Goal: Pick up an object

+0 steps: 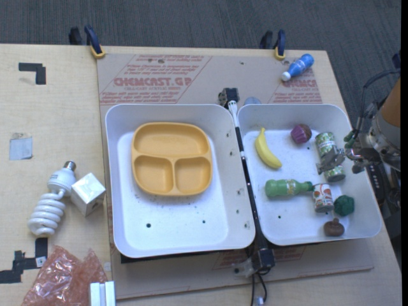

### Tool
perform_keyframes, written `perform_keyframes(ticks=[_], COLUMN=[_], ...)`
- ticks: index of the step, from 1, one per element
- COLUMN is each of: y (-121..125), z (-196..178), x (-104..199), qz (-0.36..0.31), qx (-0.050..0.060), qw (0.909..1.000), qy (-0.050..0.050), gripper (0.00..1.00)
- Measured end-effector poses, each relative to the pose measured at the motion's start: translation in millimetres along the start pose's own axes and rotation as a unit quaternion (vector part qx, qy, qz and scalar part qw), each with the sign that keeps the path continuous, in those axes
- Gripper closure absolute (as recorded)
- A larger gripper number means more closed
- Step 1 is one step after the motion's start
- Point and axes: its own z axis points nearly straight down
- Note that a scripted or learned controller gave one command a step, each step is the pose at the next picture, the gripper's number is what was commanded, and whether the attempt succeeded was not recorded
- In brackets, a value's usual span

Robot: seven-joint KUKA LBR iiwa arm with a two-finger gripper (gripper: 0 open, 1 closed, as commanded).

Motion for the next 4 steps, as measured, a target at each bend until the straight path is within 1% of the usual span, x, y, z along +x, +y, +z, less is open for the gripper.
perform_keyframes(ticks=[1, 2, 3, 4], y=[-36.6, -35.2, 36.9, 121.3], z=[109.8, 99.7, 12.1, -18.0], x=[39.0, 38.5, 39.6, 80.2], qz=[0.001, 0.002, -0.001, -0.001], qx=[0.0, -0.001, -0.001, 0.0], qw=[1.0, 1.0, 1.0, 1.0], qy=[0.0, 0.0, 0.0, 0.0], gripper=[0.0, 1.0, 1.0, 1.0])
